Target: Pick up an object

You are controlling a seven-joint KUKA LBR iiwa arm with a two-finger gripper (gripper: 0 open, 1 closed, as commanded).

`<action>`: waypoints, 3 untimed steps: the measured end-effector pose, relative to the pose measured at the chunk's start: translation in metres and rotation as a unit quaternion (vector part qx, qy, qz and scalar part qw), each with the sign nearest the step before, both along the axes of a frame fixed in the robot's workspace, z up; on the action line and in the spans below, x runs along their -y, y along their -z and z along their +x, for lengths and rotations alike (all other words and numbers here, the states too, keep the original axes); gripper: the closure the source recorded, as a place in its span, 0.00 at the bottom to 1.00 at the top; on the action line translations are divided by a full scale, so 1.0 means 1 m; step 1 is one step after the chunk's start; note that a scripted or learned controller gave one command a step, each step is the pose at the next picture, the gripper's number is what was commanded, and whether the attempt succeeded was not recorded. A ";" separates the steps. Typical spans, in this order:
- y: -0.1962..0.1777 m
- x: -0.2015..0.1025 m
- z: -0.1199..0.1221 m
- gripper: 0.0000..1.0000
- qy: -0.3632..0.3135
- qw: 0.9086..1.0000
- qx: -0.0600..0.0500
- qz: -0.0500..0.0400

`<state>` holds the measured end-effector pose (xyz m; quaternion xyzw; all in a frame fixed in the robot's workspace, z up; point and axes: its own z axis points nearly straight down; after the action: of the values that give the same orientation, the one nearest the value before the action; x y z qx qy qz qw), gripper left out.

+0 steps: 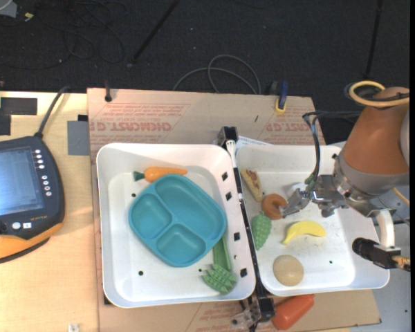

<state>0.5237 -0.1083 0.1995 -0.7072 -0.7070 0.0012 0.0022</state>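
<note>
While the arm reaches in from the right over the right bin, its gripper is seen low near the middle of that bin, just beside a brown ring-shaped piece that lies toward the bin's left wall. Whether the fingers are apart or together cannot be told, and nothing is seen between them. A yellow banana is found just below the gripper, and a beige round object sits near the bin's front edge. A green leafy piece rests against the left wall. In the left bin, a blue divided plate is laid at the middle, with an orange carrot touching its far rim.
</note>
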 end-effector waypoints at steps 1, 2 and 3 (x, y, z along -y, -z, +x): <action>0.115 0.025 0.037 0.00 0.000 1.000 0.002 -0.001; 0.112 0.004 0.106 0.00 -0.002 1.000 0.003 -0.001; 0.112 0.008 0.089 0.00 0.000 1.000 0.000 -0.001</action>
<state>0.6124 -0.1166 0.0873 -0.7070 -0.7072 0.0014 0.0015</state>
